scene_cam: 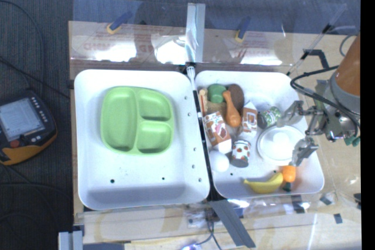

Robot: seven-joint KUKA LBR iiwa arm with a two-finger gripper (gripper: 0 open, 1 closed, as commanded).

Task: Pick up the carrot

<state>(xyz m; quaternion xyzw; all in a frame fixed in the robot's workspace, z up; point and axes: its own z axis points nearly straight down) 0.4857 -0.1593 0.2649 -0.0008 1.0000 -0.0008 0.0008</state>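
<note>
Right now, from the fixed overhead camera, I see the hand (300, 129) hanging over the right side of the right white bin (304, 82), its two metal fingers spread apart with nothing between them. One fingertip sits near the bin's middle right, the other lower, just above the small orange carrot (288, 173). That carrot lies at the bin's near right corner, touching the tip of the yellow plastic banana (263, 184); its green top points toward the bin's near wall. I can't make out its long axis with confidence. So the carrot lies just toward the camera's bottom edge from the hand, a short drop and shift away.

Crowding matters: a round white bowl (278, 144) sits directly under the hand, beside the carrot. Other toy foods (229, 117) cluster further left. The green divided tray (137, 120) in the left bin stays well apart.
</note>
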